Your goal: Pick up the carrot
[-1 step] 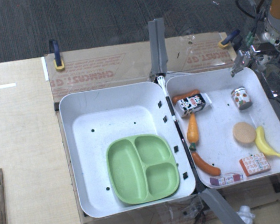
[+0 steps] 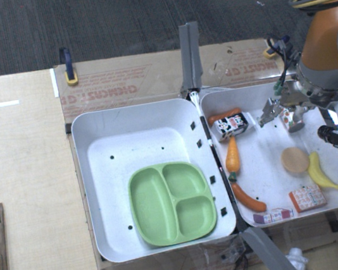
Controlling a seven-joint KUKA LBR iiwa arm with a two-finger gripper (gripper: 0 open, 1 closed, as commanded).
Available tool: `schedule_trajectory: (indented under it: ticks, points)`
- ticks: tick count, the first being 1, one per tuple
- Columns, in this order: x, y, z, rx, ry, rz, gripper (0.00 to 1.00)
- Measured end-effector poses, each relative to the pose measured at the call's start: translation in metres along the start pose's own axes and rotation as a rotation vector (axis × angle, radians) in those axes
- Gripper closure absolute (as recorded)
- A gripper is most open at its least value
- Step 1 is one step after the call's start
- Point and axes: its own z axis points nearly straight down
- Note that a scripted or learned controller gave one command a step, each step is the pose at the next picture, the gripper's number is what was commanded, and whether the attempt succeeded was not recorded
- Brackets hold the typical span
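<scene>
The carrot (image 2: 231, 156) lies in the right bin (image 2: 270, 165), close against its left wall, orange and pointing up towards a small black-and-white carton (image 2: 230, 125). Just below it lies a reddish sausage-like piece (image 2: 248, 196), its upper end close to the carrot's lower end. The gripper (image 2: 278, 108) hangs over the bin's upper right part, well apart from the carrot, with nothing between its fingers; they look parted, though the metal is small and blurred, so how wide is hard to say.

The risks: the carrot sits so near the wall that a descending finger may strike the rim, or close on the sausage or carton instead. Its round body could also roll away.

The left bin (image 2: 102, 193) holds a green divided plate (image 2: 171, 202).
</scene>
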Motion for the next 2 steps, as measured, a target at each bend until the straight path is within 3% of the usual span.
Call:
schedule_trajectory:
  ticks: [1, 2]
  points:
    - [0.0701, -0.0253, 0.0544, 0.000, 0.000, -0.045, 0.00]
    - [0.0686, -0.0253, 0.0453, 0.000, -0.001, -0.040, 1.00]
